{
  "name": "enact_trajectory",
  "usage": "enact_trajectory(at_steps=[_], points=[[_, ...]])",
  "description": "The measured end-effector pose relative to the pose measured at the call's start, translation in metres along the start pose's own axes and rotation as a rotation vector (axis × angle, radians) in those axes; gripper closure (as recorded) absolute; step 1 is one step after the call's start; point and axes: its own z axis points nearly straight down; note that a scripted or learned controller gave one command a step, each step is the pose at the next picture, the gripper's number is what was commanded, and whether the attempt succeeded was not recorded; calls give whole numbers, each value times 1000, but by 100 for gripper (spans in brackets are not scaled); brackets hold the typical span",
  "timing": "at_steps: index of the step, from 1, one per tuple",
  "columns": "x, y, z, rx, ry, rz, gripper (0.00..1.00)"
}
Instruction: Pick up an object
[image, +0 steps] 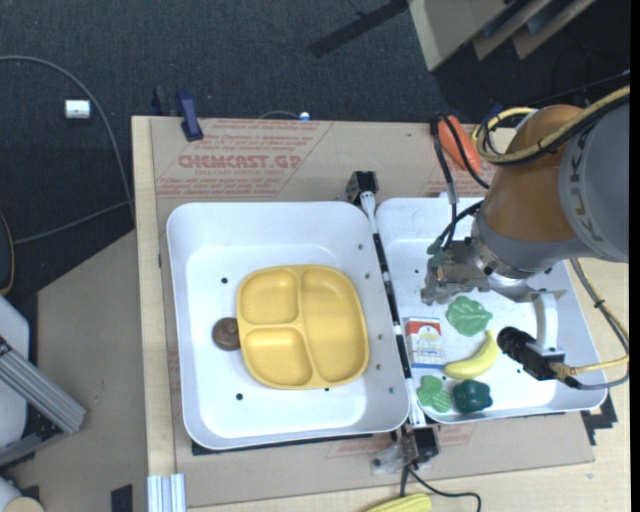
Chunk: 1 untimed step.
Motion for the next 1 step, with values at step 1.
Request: enact_trajectory(at_steps=[1], points=[[-1,-1,1,2,-1,2,0]])
